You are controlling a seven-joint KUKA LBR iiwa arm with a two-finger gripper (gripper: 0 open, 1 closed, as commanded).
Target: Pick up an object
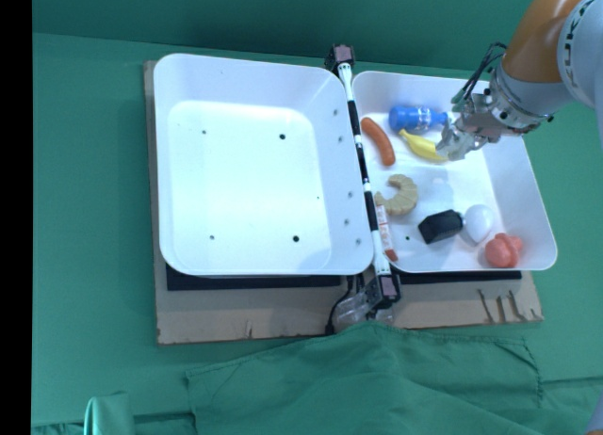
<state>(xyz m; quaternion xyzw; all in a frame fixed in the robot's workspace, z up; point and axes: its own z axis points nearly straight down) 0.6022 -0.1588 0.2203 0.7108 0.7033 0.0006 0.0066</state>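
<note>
The yellow banana (pixel 421 147) is seen lying in the right bin (pixel 528 200), near its upper wall, with the claw (pixel 456 146) lowered at its right end. Whether the claw is open or closed around anything cannot be told, since its tips are blurred against the banana. Just above the banana a blue bottle (pixel 416 119) is laid on its side, and to the left a red sausage (pixel 379 140) is set at a slant. Lower in the same bin a tan croissant (pixel 401 195), a black block (pixel 440 226), a white egg-shaped piece (pixel 478 222) and an orange-red lumpy piece (pixel 504 249) are spread. The left bin (pixel 188 94) sits beside it on the green tabletop (pixel 85 188). The arm (pixel 551 38) is extended in from the right.
</note>
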